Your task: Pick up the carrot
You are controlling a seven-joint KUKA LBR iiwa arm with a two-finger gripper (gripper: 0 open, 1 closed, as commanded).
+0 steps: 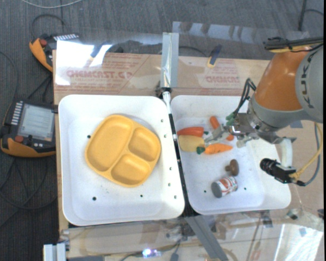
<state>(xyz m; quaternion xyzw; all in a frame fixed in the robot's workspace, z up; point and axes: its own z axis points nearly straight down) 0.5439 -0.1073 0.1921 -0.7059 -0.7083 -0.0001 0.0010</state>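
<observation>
We see the carrot lying in the right bin, just right of the yellow fruit, with the end effector just above it, its state unclear to us.

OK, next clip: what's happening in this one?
A robot arm reaches in from the right over the right bin, its gripper low among the toy food there. The carrot lies on the bin floor just below the gripper, not visibly between its fingers. Nearby sit a red pepper, a yellow piece, a brown item and a small can. The left bin holds a yellow divided plate.
</observation>
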